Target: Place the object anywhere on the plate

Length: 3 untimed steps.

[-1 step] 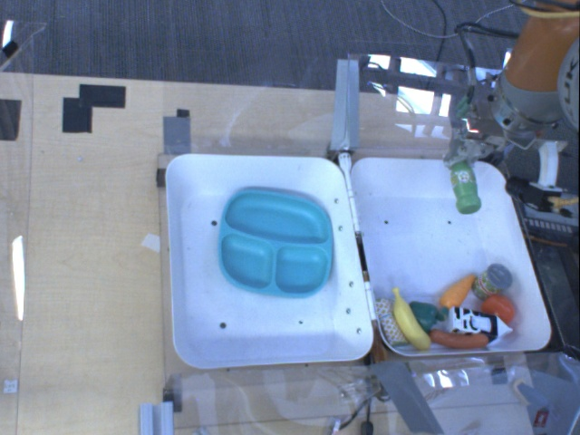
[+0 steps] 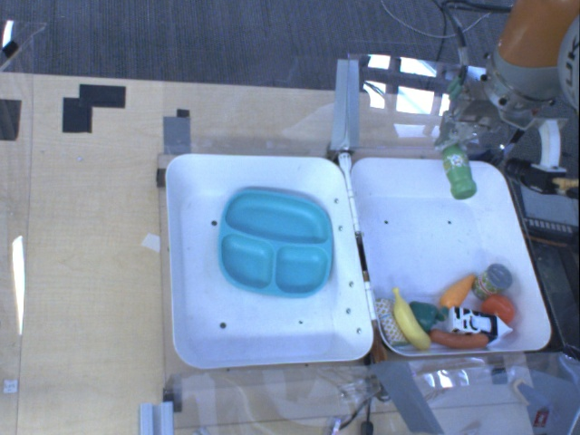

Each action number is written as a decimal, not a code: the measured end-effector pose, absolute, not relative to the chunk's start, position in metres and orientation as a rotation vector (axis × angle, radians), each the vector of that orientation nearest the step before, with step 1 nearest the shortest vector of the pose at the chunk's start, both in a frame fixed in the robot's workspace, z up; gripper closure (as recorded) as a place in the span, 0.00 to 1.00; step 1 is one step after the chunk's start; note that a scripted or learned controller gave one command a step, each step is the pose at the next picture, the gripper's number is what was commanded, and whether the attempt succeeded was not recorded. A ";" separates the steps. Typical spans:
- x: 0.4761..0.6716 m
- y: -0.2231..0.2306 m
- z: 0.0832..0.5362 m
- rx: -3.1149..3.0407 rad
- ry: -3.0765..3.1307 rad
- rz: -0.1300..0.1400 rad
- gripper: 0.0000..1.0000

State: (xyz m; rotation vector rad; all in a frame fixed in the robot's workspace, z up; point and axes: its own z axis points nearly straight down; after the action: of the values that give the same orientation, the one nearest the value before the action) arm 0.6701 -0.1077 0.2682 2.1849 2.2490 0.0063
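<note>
The grey arm with its orange band enters at the upper right; its two-finger gripper sits above the far edge of the right white bin; a small green bottle with a white label hangs just below the gripper, upright with a slight tilt, its top at the fingertips; the fingers appear closed narrowly on the bottle's top. The light-blue three-compartment plastic plate lies in the middle of the left white bin, well apart from the bottle. In the near corner of the right bin lie a yellow banana, an orange carrot, a red sausage and a small grey-lidded jar, clustered and touching.
</note>
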 end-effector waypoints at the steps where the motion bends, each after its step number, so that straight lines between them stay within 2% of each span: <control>1: 0.637 -0.026 0.200 2.329 2.107 0.003 1.00; 2: 0.669 0.101 0.185 2.326 2.110 0.005 1.00; 3: 0.669 0.115 0.208 2.040 2.385 0.007 1.00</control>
State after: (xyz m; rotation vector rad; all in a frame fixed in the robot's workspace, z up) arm 0.6694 0.1152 0.2083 2.0399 2.3848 0.0068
